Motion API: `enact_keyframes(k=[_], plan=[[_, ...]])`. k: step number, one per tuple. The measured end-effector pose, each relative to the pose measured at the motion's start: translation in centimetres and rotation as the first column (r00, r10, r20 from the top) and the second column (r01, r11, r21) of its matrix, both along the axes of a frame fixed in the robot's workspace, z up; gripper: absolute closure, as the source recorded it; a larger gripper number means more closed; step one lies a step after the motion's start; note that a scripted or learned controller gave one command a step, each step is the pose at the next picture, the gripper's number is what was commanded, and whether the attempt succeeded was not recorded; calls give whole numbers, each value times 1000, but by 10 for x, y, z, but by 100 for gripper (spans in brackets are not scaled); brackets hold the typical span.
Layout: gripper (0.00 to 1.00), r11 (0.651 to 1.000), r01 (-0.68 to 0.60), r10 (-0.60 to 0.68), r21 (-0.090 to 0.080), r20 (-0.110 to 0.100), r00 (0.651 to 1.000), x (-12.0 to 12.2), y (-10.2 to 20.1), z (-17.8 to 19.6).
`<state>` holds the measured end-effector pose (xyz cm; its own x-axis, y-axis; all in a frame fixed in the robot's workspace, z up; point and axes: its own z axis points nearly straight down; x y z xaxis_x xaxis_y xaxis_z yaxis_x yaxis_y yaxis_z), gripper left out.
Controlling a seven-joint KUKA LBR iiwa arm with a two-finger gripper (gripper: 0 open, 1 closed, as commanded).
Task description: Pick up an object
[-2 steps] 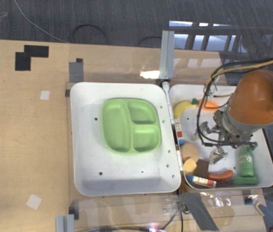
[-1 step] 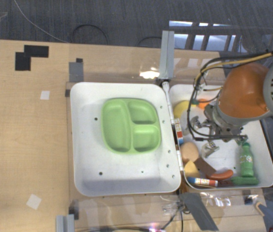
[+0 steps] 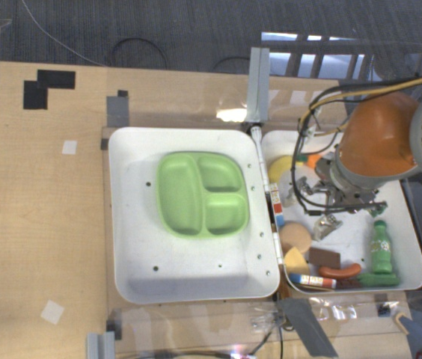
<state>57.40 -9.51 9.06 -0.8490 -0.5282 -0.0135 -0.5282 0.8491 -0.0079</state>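
- Nothing is lifted yet, as far as I can judge: my gripper (image 3: 329,223) hangs low inside the right bin (image 3: 413,275), over the middle of the clutter, and every object I can see lies on the bin floor.
- How my gripper stands I cannot tell; my own wrist and its orange band (image 3: 375,137) cover most of it from above, and I see nothing held in it.
- What is left, then, is the whole pick: settle on one object, close on it, and raise it clear.
- The right bin holds the candidates: a green bottle (image 3: 380,247) near the right wall, a brown block (image 3: 324,257), a red sausage (image 3: 340,271) and a marker (image 3: 314,280) along the near edge, a tan ball (image 3: 295,235) and a yellow piece (image 3: 295,259) by the left wall, and a yellow fruit (image 3: 280,168) further back.
- The tan ball and brown block lie nearest my gripper.
- The left bin (image 3: 132,223) holds a green divided plate (image 3: 200,193), lying flat, well apart from my gripper.
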Motion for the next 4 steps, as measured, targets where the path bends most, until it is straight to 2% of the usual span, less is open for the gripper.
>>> enact_keyframes(k=[2, 3, 4], plan=[[0, 992, -129, 129, -3, -1, 992, 29, -12, -1], [0, 982, -188, 188, -3, -1, 982, 49, -24, -1], [0, 957, -289, 289, -4, -3, 957, 67, -49, -2]])
